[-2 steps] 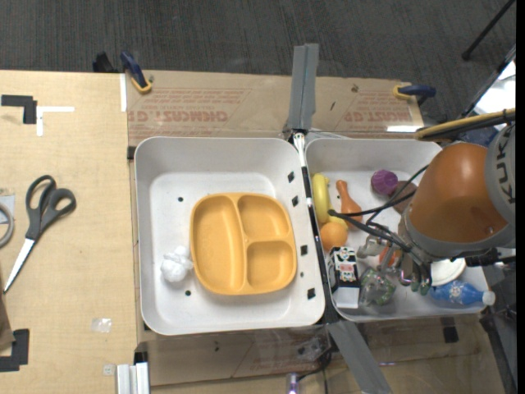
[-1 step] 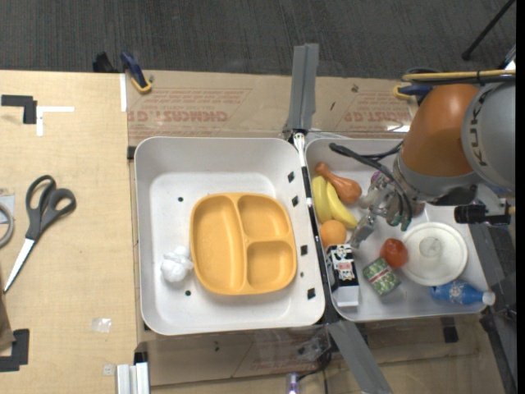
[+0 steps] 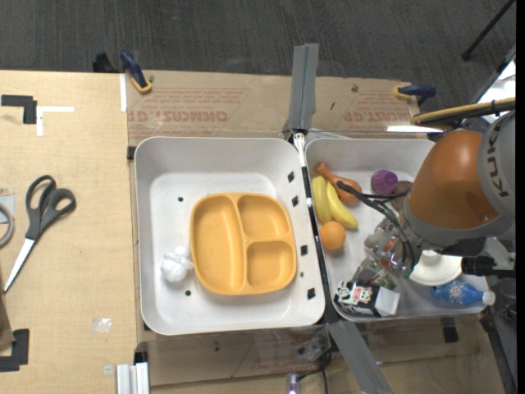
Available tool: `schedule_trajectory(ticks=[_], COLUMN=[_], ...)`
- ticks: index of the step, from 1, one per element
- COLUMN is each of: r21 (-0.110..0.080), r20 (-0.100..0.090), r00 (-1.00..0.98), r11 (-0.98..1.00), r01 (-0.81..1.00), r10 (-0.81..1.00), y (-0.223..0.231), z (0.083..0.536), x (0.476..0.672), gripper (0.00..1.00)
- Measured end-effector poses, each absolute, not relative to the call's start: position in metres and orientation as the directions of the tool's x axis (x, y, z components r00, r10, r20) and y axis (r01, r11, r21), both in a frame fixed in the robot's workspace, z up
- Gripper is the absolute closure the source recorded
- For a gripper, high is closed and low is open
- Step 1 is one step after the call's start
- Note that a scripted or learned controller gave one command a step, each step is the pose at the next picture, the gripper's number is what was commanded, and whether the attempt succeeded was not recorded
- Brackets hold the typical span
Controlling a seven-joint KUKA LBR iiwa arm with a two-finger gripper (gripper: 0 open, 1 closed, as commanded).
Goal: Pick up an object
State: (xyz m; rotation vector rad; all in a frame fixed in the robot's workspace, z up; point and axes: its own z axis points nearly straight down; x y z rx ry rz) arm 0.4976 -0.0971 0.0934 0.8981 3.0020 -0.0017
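Over the right bin (image 3: 373, 148), the gripper (image 3: 382, 259) hangs low among a crowd of small things, with the arm's grey and orange wrist bulking above it on the view's right. From this angle I cannot tell whether the jaws stand apart, together, or clamped on anything. Just below the jaws, toward the near wall of the bin, lies a black-and-white packet (image 3: 356, 295), the closest thing to them, though I cannot tell if they touch it. Just right of the jaws sits a white round lid (image 3: 435, 268), and beyond that, in the near right corner, a blue bottle (image 3: 459, 293) lies on its side. Left of the jaws, a little apart, rests an orange (image 3: 332, 235), touching the lower end of a bunch of bananas (image 3: 331, 202) that runs along the bin's left wall. Beyond the jaws, toward the far wall, are a purple ball (image 3: 384, 180) and an orange-brown carrot-like piece (image 3: 339, 184). Well to the left of the jaws, the left bin (image 3: 156, 220) holds a yellow divided plate (image 3: 244, 243) with a white crumpled wad (image 3: 175, 264) touching its left rim. Farther left still, scissors (image 3: 41, 208) lie on the bench.
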Motion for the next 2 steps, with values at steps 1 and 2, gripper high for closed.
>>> schedule_trajectory(ticks=[1,2], r21=[0.008,0.001], r20=[-0.028,-0.002], r00=[-0.812,-0.818], r11=[0.813,0.818], r01=[0.583,0.576], r10=[0.583,0.576], y=[-0.096,-0.198], z=[0.097,0.093], x=[0.485,0.518], gripper=[0.0,0.0])
